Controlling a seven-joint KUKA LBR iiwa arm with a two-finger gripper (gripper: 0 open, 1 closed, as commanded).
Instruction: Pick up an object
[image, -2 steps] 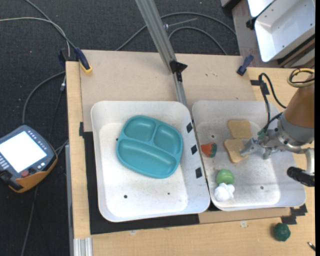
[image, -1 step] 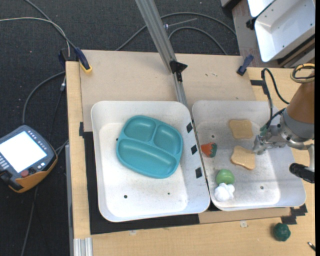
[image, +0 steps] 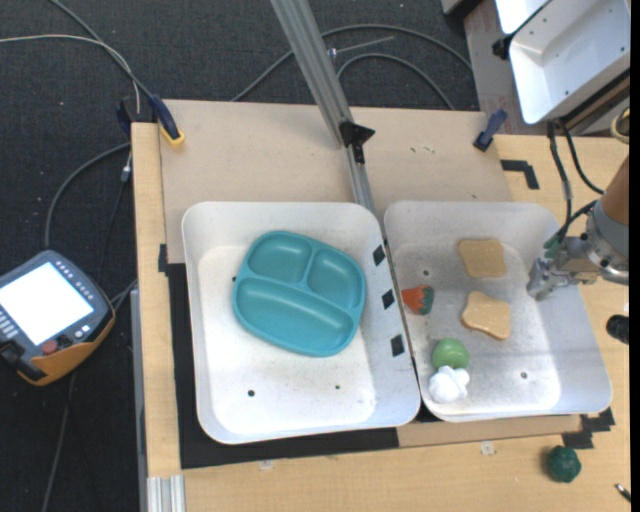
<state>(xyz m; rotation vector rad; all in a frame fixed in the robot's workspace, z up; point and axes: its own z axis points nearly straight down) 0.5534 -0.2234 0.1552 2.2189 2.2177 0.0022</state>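
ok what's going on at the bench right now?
Pick attempt, nothing lifted yet. The arm's end effector sits low over the right edge of the right bin, close to two bread slices, with nothing visibly between its fingers. A strawberry, a green ball and a white lump lie untouched along that bin's left side. The left bin holds a teal divided plate.
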